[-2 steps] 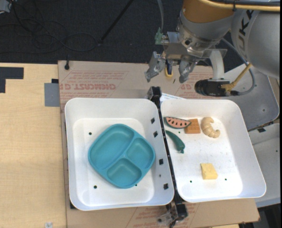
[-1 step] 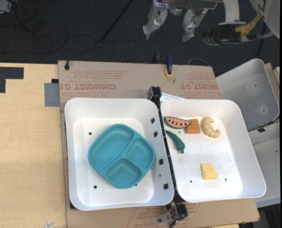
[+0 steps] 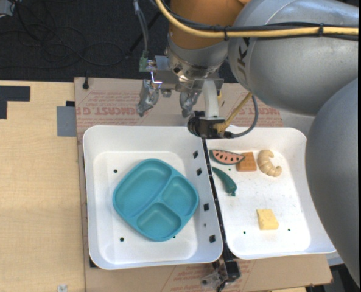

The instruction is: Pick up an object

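Red printed lettering runs along the cardboard sheet (image 3: 116, 110) under the bins, but it is too small and blurred to read. Part of a black letter K shows on the grey arm (image 3: 243, 56) just right of the orange band.

The bench (image 3: 28, 181) is light wood, with a brown cardboard sheet (image 3: 119, 105) lying on it. Two white bins rest on the sheet side by side, touching: the left bin (image 3: 98, 224) and the right bin (image 3: 302, 224).
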You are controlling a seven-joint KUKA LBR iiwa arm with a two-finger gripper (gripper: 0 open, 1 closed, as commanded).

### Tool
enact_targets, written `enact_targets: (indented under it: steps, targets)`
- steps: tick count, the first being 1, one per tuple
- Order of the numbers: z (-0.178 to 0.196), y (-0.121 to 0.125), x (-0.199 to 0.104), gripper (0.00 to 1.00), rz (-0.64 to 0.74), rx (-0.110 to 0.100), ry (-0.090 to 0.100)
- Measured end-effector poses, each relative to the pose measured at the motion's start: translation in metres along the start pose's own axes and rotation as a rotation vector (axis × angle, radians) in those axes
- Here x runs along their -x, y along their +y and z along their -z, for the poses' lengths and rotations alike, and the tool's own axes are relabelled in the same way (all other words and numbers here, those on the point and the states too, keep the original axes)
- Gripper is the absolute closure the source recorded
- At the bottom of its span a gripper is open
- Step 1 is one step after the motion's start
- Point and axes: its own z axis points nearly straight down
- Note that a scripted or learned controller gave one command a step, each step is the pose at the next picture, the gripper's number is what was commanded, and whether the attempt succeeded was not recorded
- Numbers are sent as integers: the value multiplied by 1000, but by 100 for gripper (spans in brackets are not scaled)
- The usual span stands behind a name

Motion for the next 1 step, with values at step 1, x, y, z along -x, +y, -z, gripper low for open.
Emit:
enact_targets:
  steps: [1]
  targets:
    - [123,0,-57,0,3,27,6]
